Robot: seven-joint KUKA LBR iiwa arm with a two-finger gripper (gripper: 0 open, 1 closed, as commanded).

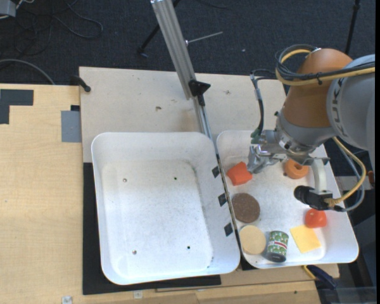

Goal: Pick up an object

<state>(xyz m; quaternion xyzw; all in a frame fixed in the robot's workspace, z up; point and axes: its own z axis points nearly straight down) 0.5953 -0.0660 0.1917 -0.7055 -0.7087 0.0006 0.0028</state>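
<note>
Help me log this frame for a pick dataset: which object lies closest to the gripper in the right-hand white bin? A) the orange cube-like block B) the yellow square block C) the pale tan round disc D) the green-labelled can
A: the orange cube-like block sits just left of the gripper, with the other three along the bin's near edge.

Orange block [239,174] in right bin [342,249].

We cannot tell whether the gripper [261,159] is open or closed; its tip is a small metallic blur beside the orange block [239,174]. The arm [342,100] runs off the right edge and covers the far right corner of the right bin [342,252]. An orange ring-like piece [297,169] sits partly under the wrist, its shape unclear.
</note>
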